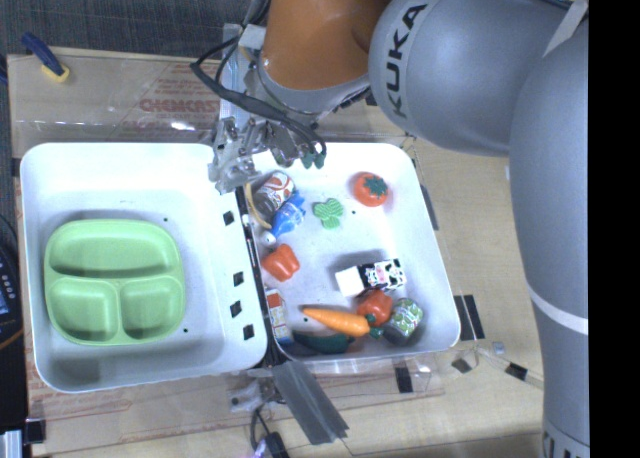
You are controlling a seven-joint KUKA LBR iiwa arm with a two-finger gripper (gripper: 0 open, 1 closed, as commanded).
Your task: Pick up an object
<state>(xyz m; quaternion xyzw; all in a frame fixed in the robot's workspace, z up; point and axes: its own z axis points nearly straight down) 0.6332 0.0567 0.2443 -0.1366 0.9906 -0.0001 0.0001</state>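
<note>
Starting at the left, a green tray (115, 281) lies in the left bin (120, 171). The gripper (240, 161) hangs over the divider; I cannot tell its opening. Just under it is a round toy (275, 189), probably the target, in the right bin (415, 236).

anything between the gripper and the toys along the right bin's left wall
Nothing visible does. The gripper hangs at the top of that wall, and the nearest toys, a round striped one and a blue one, lie just below it, uncovered.
</note>
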